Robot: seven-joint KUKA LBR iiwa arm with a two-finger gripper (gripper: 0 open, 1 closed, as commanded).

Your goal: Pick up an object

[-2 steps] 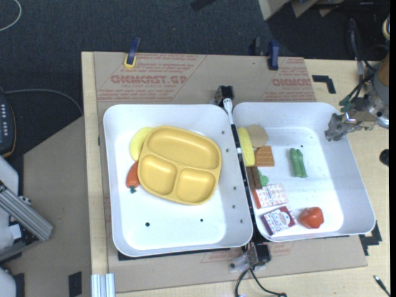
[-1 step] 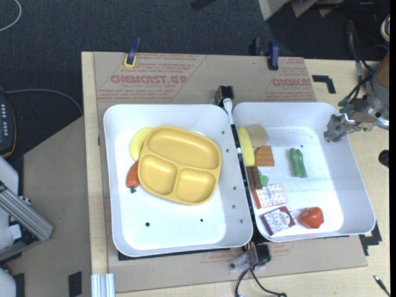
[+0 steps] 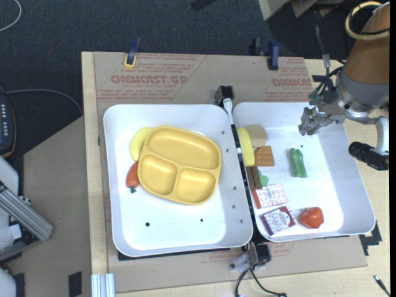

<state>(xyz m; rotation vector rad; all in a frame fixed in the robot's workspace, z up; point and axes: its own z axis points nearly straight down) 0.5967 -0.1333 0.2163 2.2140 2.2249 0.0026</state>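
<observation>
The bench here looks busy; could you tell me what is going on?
A KUKA arm reaches in from the right to pick something up. Its gripper hovers over the back of the right bin, holding nothing. Below it lie a green vegetable, a tomato, two small packets and corn. The left bin holds a yellow tray.

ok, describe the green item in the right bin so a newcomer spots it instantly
Look in the right bin, on the open white floor right of the food cluster along its left wall. The green pepper lies there alone, a small upright oblong, the only sizeable all-green piece.
</observation>
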